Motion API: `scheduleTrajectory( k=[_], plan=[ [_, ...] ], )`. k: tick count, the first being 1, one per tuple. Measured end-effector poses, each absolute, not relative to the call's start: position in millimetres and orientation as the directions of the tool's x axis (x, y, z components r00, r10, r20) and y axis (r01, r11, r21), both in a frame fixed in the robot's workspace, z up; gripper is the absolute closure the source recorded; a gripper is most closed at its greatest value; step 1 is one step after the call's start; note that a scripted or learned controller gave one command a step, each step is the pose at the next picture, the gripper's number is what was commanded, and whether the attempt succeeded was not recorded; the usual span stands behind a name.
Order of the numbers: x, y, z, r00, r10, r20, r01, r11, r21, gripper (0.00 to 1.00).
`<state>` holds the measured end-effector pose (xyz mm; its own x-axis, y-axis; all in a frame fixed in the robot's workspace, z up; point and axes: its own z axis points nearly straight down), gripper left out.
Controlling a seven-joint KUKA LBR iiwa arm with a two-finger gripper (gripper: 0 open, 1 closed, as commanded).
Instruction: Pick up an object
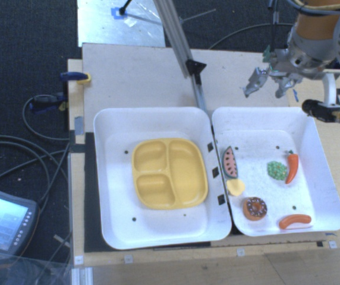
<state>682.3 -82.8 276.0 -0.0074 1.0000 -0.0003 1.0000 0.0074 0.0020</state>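
Orange sausage lies by a sprinkled donut; fingers spread wide, holding nothing.

in the right bin lie a watermelon slice, donut, broccoli, carrot and sausage.

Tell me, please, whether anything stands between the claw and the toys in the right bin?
Nothing visible does. The claw hangs above the bench past the right bin's far rim, and the carrot, broccoli, watermelon slice, donut and sausage lie uncovered.
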Motion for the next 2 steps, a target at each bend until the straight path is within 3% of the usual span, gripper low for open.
scheduleTrajectory(
  k=[1,2],
  plan=[
    [682.3,-83.0,276.1,-0.008,1.000,-0.001,1.000,0.008,0.002,0.00],
    [690.5,-89.0,227.1,-0.002,1.000,-0.001,1.000,0.002,-0.001,0.00]
  ],
)
